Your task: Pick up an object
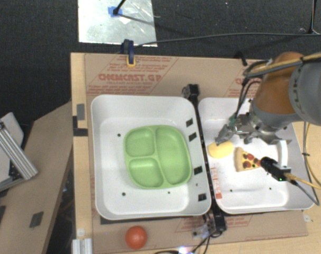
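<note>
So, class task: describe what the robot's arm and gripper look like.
The arm is grey and rounded, with an orange band above the wrist. Thin dark cables run along its top. The gripper is a small grey metal assembly with slim fingers.

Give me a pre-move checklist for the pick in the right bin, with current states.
1. Targets present in the right bin: ok. A yellow piece and a pizza slice toy lie side by side.
2. Tool positioned over a target: ok, it sits just above the yellow piece.
3. Object held: not ok, nothing seen between the fingers.
4. Finger opening: cannot tell at this angle.
5. Crowding: not ok, the pizza slice toy lies right beside the yellow piece, so it may get bumped.
6. Green divided plate in the left bin: ok, out of the way.
</note>
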Robot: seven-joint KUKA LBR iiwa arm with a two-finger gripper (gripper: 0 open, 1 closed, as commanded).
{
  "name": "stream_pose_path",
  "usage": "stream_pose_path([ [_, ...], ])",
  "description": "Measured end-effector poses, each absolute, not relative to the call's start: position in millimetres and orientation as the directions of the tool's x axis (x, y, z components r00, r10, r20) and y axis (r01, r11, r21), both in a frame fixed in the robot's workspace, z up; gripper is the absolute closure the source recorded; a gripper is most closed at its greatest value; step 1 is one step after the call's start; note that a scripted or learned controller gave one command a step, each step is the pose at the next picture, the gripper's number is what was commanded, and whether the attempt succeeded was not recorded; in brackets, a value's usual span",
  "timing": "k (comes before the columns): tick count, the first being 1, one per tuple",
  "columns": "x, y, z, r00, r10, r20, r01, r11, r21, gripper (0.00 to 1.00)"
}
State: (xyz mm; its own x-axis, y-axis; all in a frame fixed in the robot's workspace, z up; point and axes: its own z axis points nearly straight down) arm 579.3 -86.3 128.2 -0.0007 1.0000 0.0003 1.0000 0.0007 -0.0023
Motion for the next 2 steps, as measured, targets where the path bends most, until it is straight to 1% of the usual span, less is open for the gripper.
stream_pose_path([
  [1, 581.3, -86, 85, -0.001, 1.0, -0.001, 1.0, 0.001, 0.005, 0.0],
  [2, 583.9, -87, 99, 0.0, 1.0, -0.002, 1.0, 0.0, 0.014, 1.0],
])
